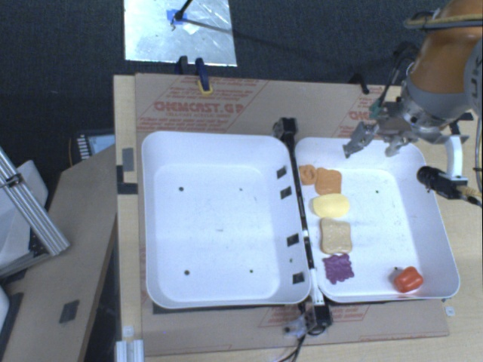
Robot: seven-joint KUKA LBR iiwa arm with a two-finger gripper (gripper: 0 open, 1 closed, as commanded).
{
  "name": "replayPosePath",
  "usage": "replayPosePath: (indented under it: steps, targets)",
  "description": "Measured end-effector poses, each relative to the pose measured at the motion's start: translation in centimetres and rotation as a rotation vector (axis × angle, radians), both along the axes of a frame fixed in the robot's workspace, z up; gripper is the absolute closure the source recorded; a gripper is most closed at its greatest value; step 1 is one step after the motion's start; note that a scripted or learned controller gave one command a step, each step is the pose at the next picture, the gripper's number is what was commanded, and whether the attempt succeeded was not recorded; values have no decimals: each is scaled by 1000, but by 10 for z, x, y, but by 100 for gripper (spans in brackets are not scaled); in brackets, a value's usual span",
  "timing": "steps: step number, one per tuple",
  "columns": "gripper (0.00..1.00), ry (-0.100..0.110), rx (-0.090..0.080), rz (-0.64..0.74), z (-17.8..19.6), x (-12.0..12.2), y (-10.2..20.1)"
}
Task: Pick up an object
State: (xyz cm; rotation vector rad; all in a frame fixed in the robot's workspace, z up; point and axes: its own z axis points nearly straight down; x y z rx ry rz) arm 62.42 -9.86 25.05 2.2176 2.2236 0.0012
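My gripper (375,142) hangs open over the back edge of the right bin (434,232), with nothing between its two spread fingers. Below it, along the bin's left side, lies a column of objects: an orange piece (322,179), a yellow lump (331,205), a tan slice (336,236) and a purple bunch (338,267). A red-orange object (408,279) sits alone near the bin's front right corner. The gripper is above and to the right of the orange piece, apart from all of them.
The left bin (155,202) stands beside the right one, joined by a black divider strip (294,202). A black part of the arm (438,181) juts over the right bin's right side. A shiny sheet (179,19) lies beyond the bench.
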Motion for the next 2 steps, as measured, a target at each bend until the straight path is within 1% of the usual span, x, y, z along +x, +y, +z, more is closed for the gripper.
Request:
replayPosePath:
  steps: [1,2]
  targets:
    - [0,-19,-5,2,145,47,-35]
    - [0,-8,-6,-8,214,1,-113]
